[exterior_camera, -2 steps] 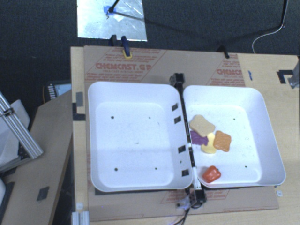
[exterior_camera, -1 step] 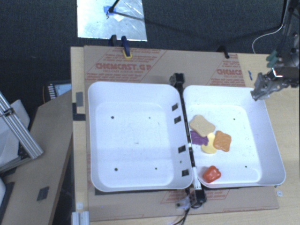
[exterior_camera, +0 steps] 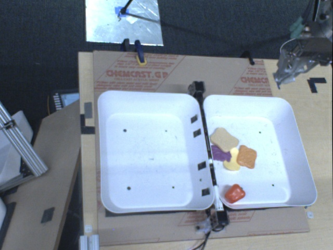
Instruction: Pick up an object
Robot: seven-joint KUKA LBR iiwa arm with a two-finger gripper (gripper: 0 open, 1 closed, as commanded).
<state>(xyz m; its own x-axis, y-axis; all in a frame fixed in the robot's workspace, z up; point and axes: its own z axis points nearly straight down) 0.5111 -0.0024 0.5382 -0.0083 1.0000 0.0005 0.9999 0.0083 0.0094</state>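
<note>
In the right bin [exterior_camera: 270,111] several small objects lie near its left wall: a tan bread-like slab [exterior_camera: 224,138], a purple piece [exterior_camera: 220,153] under it, a yellow piece [exterior_camera: 232,163] and an orange waffle-like piece [exterior_camera: 247,156]. A red pepper-shaped object [exterior_camera: 234,193] sits alone near the bin's front left corner. My gripper [exterior_camera: 283,77] hangs at the upper right, above the bench and beyond the right bin's far edge, well away from all the objects, with nothing seen in it.
The left bin [exterior_camera: 109,108] stands beside the right one, joined by a black clipped divider [exterior_camera: 202,139]. A shiny metal sheet [exterior_camera: 124,14] lies beyond the bench's far edge. Aluminium framing [exterior_camera: 18,145] sits at the left.
</note>
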